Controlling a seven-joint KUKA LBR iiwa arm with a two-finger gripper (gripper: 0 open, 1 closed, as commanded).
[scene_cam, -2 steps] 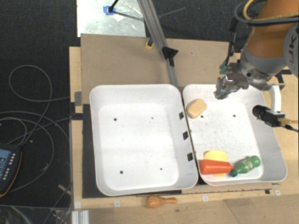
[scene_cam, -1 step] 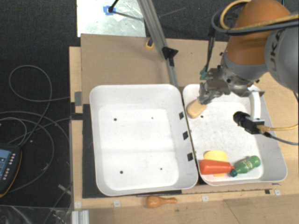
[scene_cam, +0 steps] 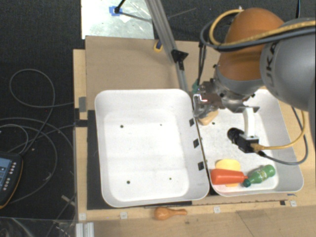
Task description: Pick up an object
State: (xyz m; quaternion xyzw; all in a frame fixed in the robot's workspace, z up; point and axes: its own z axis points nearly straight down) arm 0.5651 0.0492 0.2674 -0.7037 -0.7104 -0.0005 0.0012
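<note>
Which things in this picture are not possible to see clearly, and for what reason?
1. The pale tan object, camera view: the hand covers its upper part, so its kind is unclear.
2. The right bin, camera view: the arm hides its far end.
3. The yellow object, camera view: the orange object lies across its near edge.
4. The green bottle, camera view: too small to read any label.

Bottle [scene_cam: 258,176] and block [scene_cam: 227,177] touching at right bin [scene_cam: 295,180]'s front, toy [scene_cam: 170,212] on bench [scene_cam: 128,68] before left bin [scene_cam: 143,147]
</note>
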